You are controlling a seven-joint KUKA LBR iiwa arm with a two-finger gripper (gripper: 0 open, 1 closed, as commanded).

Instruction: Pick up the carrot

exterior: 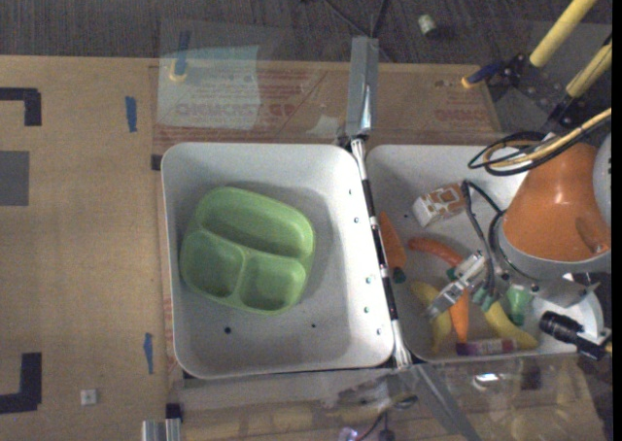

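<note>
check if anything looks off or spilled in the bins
Nothing looks spilled or damaged. The green divided plate sits at a slant in the left bin. The right bin holds a loose jumble of toy food, with one carrot lying against its left wall, close beside the divider.

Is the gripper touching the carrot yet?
Cannot tell. In the camera view the gripper overlaps the top of the small carrot in the right bin, but the slanted angle shows neither contact nor a gap.

Bench and its two white bins

The brown bench [87, 235] bears two shallow white bins side by side: the right bin [408, 172] lies under the gripper [455, 293], the left bin [194, 177] well off to its side.
</note>
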